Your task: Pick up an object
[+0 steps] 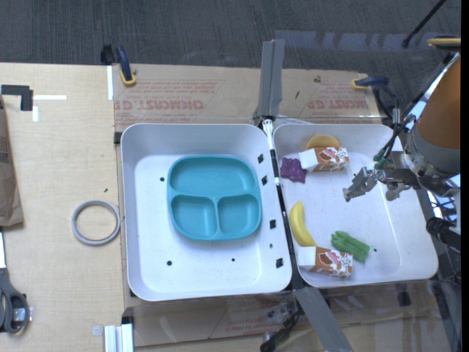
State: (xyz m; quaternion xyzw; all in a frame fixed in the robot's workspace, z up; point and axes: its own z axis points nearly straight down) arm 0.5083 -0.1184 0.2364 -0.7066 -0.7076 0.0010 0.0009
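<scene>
My gripper (376,187) hangs over the right bin (410,270), above bare white floor in its middle right, and it is open with nothing between its fingers. Left of it lie a purple piece (293,169) and a small printed carton (327,158), with an orange item (322,142) behind them. Below it, a yellow banana (299,224) rests against the left wall. A green vegetable (350,244) and a second carton (333,261) sit near the front.
The left bin (139,196) holds a teal divided plate (215,198). On the bench to the left lie a grey tape ring (96,221) and scissors (11,306). The arm, with its orange band (445,116), comes in from the right.
</scene>
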